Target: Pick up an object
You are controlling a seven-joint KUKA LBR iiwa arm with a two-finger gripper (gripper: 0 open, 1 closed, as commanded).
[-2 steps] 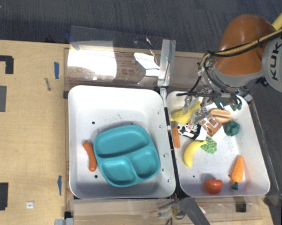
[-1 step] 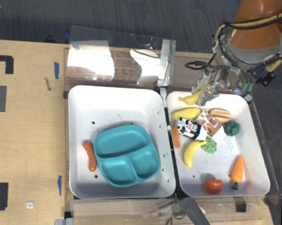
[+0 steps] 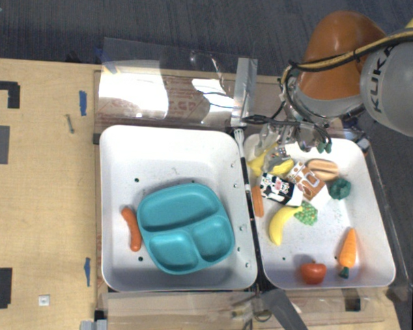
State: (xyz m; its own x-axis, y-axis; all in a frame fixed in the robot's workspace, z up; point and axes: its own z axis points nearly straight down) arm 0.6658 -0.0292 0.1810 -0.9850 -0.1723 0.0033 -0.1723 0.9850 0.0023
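- Over the right bin's (image 3: 379, 202) far-left corner, the end effector (image 3: 284, 140) hangs low above a tight cluster of toy food; whether it is spread or pressed together I cannot tell, and nothing is visibly between its tips.
- Nearest candidates: a yellow piece (image 3: 260, 163) just beneath it against the bin's left wall, and a black-and-white carton (image 3: 276, 188) touching that piece.
- Also in this bin: a banana (image 3: 279, 224) beside a green leaf (image 3: 305, 214), a hot dog (image 3: 321, 166), a broccoli (image 3: 340, 188), a carrot (image 3: 348, 249) and a tomato (image 3: 312, 271) near the front edge.
- The left bin (image 3: 118, 157) holds a teal tray (image 3: 184, 227) with a sausage (image 3: 132, 228) beside it.
- To do this well: likely best to centre on 1 item, since the cluster is crowded and the wall is close; a descent off-centre could wedge 2 things or clip the rim.
- The lone carrot or tomato would be cleaner targets, I judge.
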